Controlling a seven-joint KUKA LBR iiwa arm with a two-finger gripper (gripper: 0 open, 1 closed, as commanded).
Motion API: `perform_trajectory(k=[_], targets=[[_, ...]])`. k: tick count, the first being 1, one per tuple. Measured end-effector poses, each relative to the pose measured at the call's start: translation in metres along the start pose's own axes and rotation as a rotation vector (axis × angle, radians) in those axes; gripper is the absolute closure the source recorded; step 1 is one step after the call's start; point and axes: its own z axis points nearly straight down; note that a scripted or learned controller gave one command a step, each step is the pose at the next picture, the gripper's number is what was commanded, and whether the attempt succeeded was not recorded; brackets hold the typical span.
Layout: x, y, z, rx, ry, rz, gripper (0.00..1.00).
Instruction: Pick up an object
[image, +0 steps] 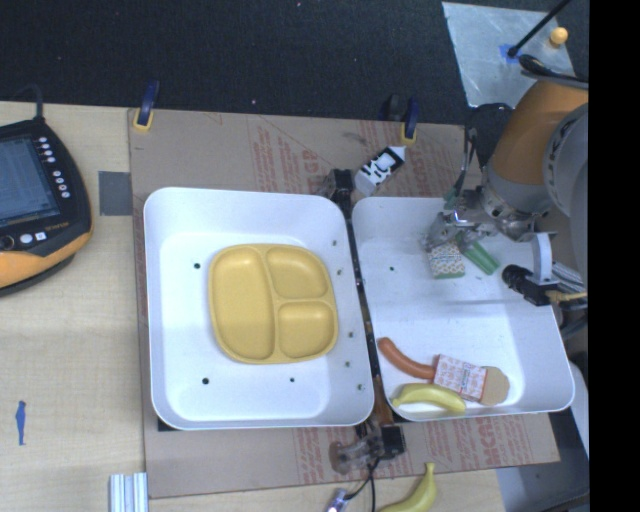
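In the far part of the right bin (520, 330), the gripper (452, 232) is low over a small speckled block (447, 262) and a green stick-like object (480, 258), which lie touching each other just under the metal fingertips. The wrist with the orange band (535, 125) leans in from the right, probably because the arm must reach over the bin wall to come to this corner. Whether the fingers are spread or closed I cannot tell, because the view is too small and dark there, and nothing is clearly between them. The block looks like the nearest candidate for picking. At the near edge of the same bin lie an orange sausage (405, 358), a yellow banana (430, 399) and a printed card packet (470, 378), close together. The left bin (180, 300) holds a yellow divided plate (272, 302) in its middle.
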Motion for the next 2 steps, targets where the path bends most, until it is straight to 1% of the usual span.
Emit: perform_trajectory(k=[1,2], targets=[[0.104,0.001,-0.09,-0.003,0.002,0.002,1.0],[0.156,-0.039,-0.089,0.0,0.0,0.0,1.0]])
